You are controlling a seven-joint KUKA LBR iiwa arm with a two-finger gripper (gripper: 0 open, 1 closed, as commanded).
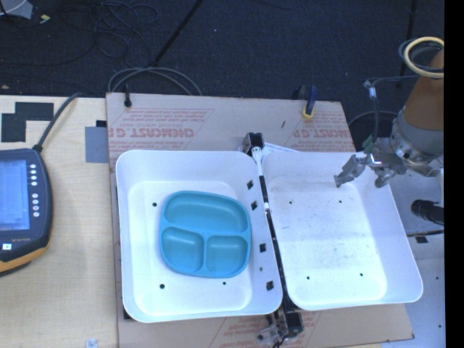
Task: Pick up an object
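- Camera view: the gripper (364, 170) is seen at the right of the frame, over the upper right edge of the right bin (406, 267), with two fingers spread apart and nothing between them.
- One candidate object is noted: a blue divided plate (205, 233), lying flat in the left bin (138, 194), centre left of the frame, well apart from the gripper.
- Risk: the plate is judged wide and shallow, so a descent onto its middle would probably close on nothing; a rim or divider ridge would have to be caught.
- Risk: a smooth, low rim could slip from the fingers as the plate is lifted, tilting it out.
- Risk: the raised divide between the bins, with its black clips (262, 216), lies across the path from right to left; a low crossing could strike it.
- Surface: both bins are white and shallow, set side by side on a brown board (217, 125); faint dark scuffs are seen on the right bin's floor.
- Room: a control pendant (22, 205) rests on the pale bench at the left edge; cables (138, 42) lie across the dark floor along the top of the frame.
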